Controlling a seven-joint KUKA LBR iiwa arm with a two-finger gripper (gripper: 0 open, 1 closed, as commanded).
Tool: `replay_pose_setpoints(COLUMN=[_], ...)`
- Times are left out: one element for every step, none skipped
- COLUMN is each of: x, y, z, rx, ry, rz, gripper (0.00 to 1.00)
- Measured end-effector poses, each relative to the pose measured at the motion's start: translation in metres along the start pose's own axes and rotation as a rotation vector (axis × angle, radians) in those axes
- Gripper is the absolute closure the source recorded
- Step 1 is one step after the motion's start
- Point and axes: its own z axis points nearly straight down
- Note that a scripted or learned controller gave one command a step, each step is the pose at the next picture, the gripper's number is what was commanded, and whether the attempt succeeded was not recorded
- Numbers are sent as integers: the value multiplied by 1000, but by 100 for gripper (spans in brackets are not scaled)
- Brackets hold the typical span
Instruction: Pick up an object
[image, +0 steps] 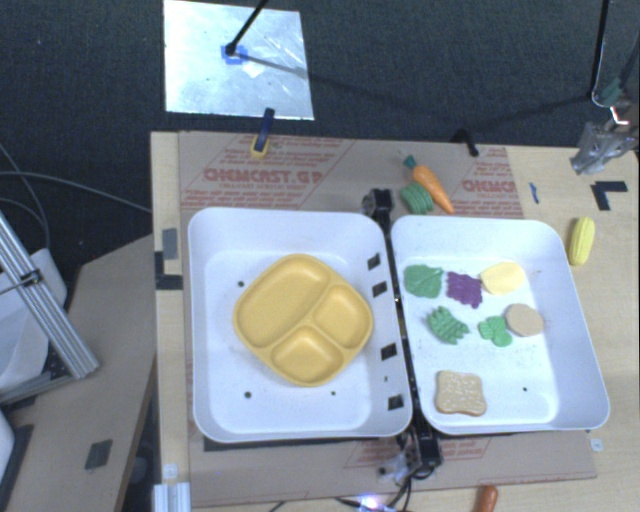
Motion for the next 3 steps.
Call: replay_pose_setpoints(x=[0, 85, 24], y=[0, 1, -16], z=[1, 4, 33], rx=[0, 1, 3], ry=[0, 4, 0], rz=[0, -6, 8], gripper=[100, 100, 100])
